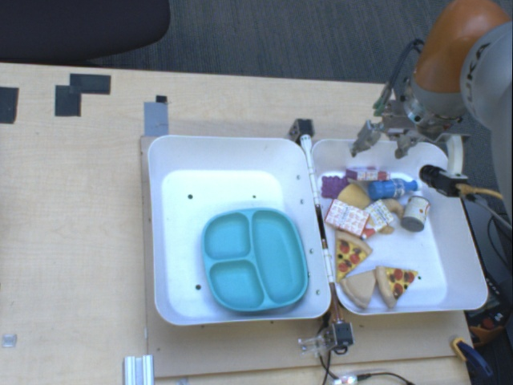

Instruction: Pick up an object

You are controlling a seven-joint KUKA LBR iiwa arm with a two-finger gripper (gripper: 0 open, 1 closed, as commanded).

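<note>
— What lies nearest the camera on your side of the bench?

— In my right bin, along the near edge, two pizza slices lie side by side with a tan wedge just left of them. A third pizza slice lies a little further back, against the bin's left wall.

— And the left bin?

— It holds a blue divided plate with three compartments, set toward the near right corner.

— What comes behind the pizza?

— A cluster in the middle of the right bin: a patterned red-and-white packet, a small carton beside it, a yellow piece behind them, and a grey can lying tilted to the right. Further back are a blue bottle, a purple block and a small striped tube.

— Where is your gripper?

— Over the far edge of the right bin, behind the whole cluster, under my orange band. Its fingers are spread apart and nothing sits between them.
</note>
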